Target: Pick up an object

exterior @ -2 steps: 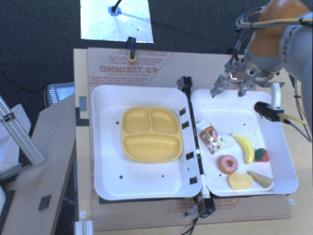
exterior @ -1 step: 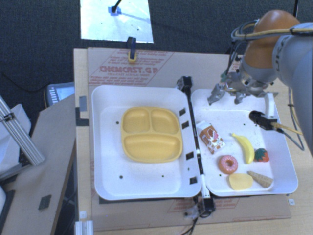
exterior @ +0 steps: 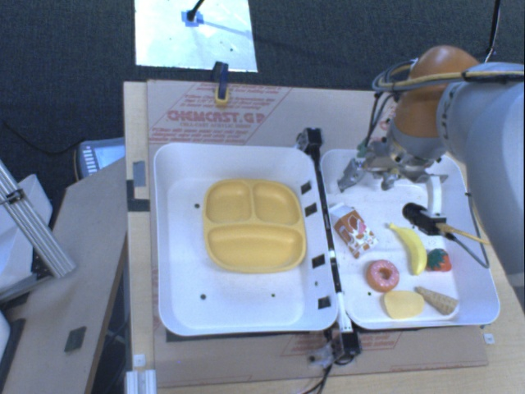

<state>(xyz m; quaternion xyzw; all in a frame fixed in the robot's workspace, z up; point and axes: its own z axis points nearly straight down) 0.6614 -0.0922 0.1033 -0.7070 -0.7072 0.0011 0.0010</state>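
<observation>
Cardboard-topped surface [exterior: 205, 109], two white bins. Approach step: fingers [exterior: 350, 176] spread, empty, over the right bin's [exterior: 480, 298] far end. Carton [exterior: 355, 231] just below them, banana [exterior: 410, 247] to its right. Next, likely: lower astride carton, then close.

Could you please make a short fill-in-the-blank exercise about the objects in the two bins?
1. The yellow divided tray lies in the ____ bin.
2. The banana lies in the ____ bin.
3. The doughnut has ____ icing.
4. The tray has ____ compartments.

Missing words: left; right; pink; three
</observation>
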